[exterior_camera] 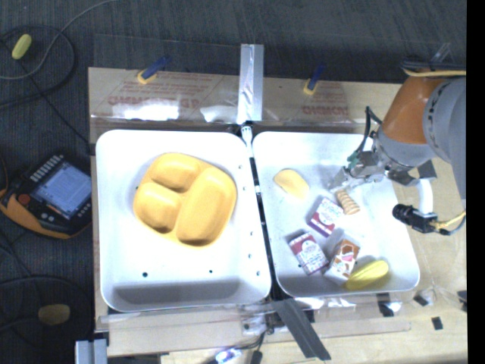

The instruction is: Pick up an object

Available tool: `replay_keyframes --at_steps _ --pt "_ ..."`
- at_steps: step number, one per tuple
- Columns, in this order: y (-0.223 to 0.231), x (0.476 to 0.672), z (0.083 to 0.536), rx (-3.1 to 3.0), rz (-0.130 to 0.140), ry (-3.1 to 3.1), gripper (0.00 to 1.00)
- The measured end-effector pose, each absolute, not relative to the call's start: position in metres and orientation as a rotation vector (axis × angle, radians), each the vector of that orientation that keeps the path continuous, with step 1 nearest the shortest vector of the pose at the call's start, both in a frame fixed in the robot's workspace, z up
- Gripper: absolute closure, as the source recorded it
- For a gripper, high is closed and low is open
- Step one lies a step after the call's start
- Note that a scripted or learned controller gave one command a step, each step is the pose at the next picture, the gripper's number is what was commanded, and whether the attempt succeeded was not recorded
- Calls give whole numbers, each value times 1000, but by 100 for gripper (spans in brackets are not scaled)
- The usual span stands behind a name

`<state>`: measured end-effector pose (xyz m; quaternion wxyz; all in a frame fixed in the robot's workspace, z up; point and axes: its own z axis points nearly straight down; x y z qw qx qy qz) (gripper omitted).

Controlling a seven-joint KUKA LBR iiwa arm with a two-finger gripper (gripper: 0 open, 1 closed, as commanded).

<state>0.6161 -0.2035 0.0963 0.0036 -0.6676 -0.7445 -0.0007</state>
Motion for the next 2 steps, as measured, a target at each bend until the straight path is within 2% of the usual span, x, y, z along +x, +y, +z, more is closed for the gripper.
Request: replay_keyframes --at_steps 1,2 --pt "-152 584 202 -2170 1 -2272 100" --pt "-109 531 205 -2165 3 -2274 100"
